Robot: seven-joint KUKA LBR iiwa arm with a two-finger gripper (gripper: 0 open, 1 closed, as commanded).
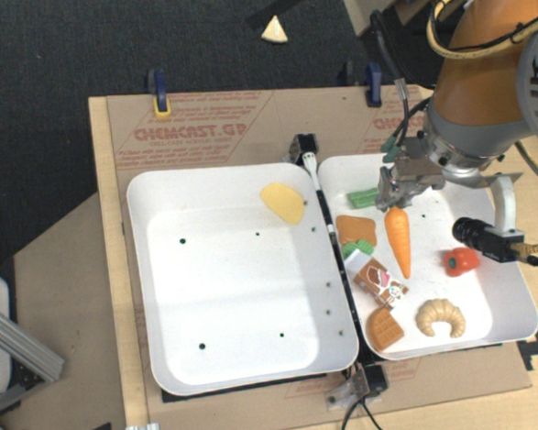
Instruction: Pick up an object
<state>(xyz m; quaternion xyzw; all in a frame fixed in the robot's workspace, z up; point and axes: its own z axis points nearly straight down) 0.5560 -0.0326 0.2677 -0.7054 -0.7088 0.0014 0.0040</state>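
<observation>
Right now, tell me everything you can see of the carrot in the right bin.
The carrot is a smooth, bright orange toy-like cone, plastic by its look, with no leaves to be seen. It lies flat on the floor of the right bin, wide end toward the far side and tip pointing toward the near edge. Its wide end sits right under the gripper; whether they touch I cannot tell. A brown bread-like piece lies just to its left, close beside it.

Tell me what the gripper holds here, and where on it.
Cannot be told: the gripper sits over the carrot's top end in the right bin, with no visible grasp.
</observation>
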